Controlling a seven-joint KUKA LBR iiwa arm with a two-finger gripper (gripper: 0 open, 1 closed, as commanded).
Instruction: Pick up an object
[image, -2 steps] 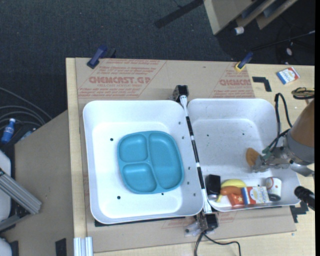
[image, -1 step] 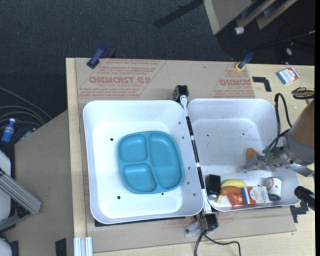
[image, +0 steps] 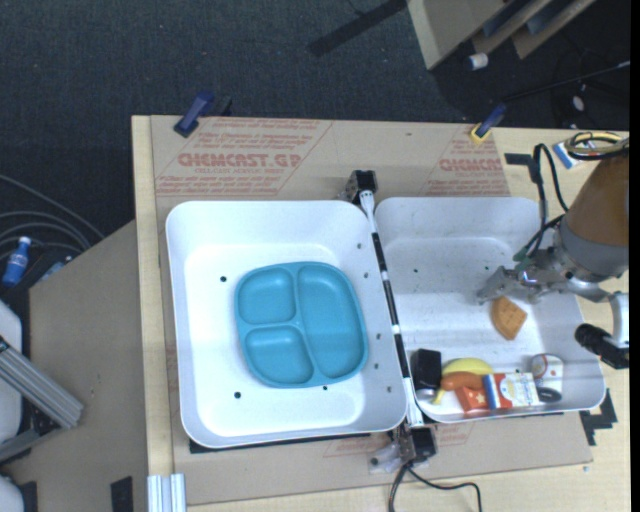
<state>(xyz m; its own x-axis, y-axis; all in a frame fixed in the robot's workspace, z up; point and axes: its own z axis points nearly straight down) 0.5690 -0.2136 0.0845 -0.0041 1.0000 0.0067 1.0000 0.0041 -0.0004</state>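
Observation:
In the right bin (image: 440, 225), a tan, bread-like chunk (image: 509, 319) lies right of centre. My gripper (image: 512, 287) hangs just above and behind it, at the end of the grey arm with the orange band (image: 606, 205) coming in from the right. Along the bin's front edge lie a black block (image: 427, 367), a yellow banana (image: 466, 368) with an orange piece (image: 455, 383) under it, a red and white carton (image: 497, 392) and a small round can (image: 547, 368). Nothing can be seen held in the gripper.
The left bin (image: 200, 300) holds a blue divided plate (image: 300, 323) at its middle. A black clip (image: 362, 184) and a dark divider strip join the two bins. Cables (image: 545, 175) trail near the arm at the back right.

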